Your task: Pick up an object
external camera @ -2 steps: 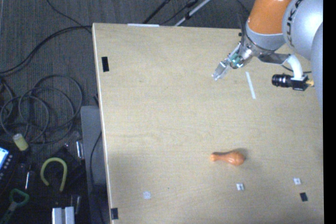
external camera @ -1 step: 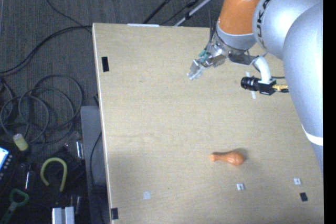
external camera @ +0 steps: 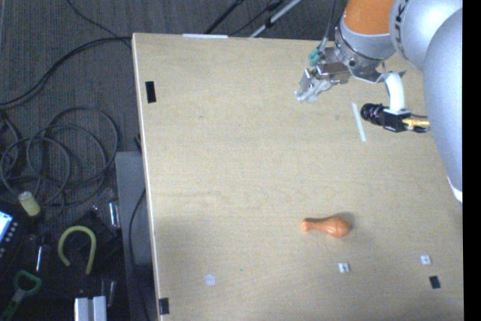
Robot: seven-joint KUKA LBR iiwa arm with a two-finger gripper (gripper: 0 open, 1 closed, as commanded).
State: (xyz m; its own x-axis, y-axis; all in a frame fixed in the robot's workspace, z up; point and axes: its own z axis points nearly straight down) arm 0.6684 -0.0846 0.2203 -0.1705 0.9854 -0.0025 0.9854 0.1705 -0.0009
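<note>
In the camera view, a pale wooden table [external camera: 225,162] is seen from above at a slant. The task's thing, a small orange object [external camera: 327,226] shaped like a pear or a little gourd, is found lying on its side in the near right part of the table. Its narrow neck is pointed to the view's left and its rounded bulb to the right. It lies alone, with bare wood all around it; a small pale marker [external camera: 343,267] is fixed to the table just below it.

The claw [external camera: 308,90] is seen near the far edge of the table, well apart from the orange object, carried by the arm [external camera: 440,41] that reaches in from the right. Nothing is seen grasped in it; whether it is released or clenched cannot be told at this size. A thin white strip [external camera: 359,122] lies on the table just to its right.

The orange object is judged to be light and probably of smooth plastic or rubber, so some slip is to be expected, and it may be rolled by a sideways nudge. It is best taken across the bulb, near where it narrows, with the claw closed across its long axis. The thin neck offers less surface and could be missed.
</note>
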